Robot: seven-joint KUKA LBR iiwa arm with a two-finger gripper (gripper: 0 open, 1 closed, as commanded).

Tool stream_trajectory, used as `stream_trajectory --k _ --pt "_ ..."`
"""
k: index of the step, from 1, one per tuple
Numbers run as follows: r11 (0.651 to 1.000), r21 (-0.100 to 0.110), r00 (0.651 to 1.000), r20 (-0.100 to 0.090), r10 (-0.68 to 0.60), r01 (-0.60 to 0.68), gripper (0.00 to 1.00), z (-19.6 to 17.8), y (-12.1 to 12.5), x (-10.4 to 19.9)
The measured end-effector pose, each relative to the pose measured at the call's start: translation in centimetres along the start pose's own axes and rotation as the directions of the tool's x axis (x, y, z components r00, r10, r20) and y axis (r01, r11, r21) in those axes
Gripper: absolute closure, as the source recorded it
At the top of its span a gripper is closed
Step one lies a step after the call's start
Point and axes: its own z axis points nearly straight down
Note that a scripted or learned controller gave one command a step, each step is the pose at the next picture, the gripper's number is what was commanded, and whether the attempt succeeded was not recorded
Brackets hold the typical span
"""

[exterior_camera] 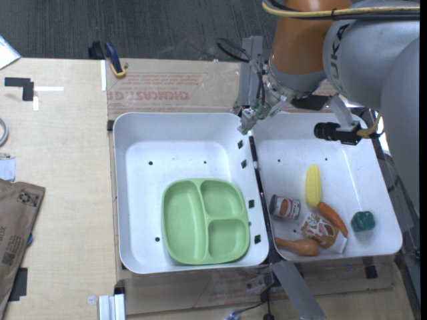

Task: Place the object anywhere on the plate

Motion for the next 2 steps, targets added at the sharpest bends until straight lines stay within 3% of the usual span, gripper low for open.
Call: stream_trajectory --k 1,2 --pt "0.986 -0.001 0.986 0.0 -0.166 0.166 1.0 -0.4 2.5 7.3" --pt "1.0 -0.002 1.0 0.001 0.022 -0.022 1.0 -5.3 1.5 10.3"
